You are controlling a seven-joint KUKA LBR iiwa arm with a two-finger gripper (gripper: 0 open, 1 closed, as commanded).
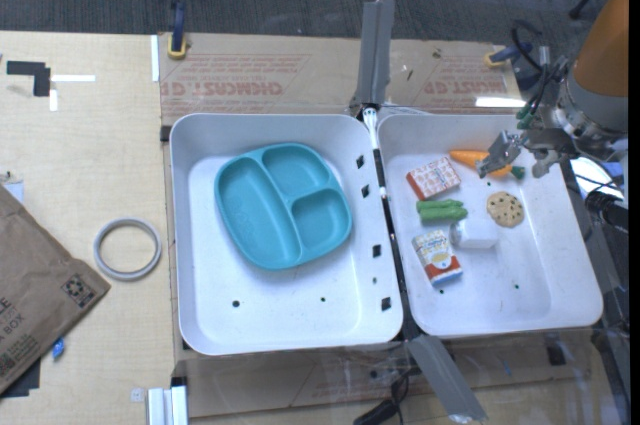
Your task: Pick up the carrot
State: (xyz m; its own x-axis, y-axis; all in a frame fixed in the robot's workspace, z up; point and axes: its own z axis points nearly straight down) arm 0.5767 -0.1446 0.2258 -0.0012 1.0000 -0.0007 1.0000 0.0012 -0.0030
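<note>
The carrot (468, 156), orange with a green tip, lies near the back wall of the right bin (560, 303). My gripper (520, 160) hangs over the carrot's right, green end. Its fingers (497, 154) stand open and spread, one on the carrot's right part and the other further right. The carrot rests on the bin floor and part of its right end is hidden by the finger.
Also in the right bin are a red-and-white box (433, 178), a green pod (442, 209), a cookie (506, 209), a white block (476, 236) and a juice carton (437, 256). A teal divided plate (285, 205) lies in the left bin (200, 313). A tape roll (127, 247) sits on the bench.
</note>
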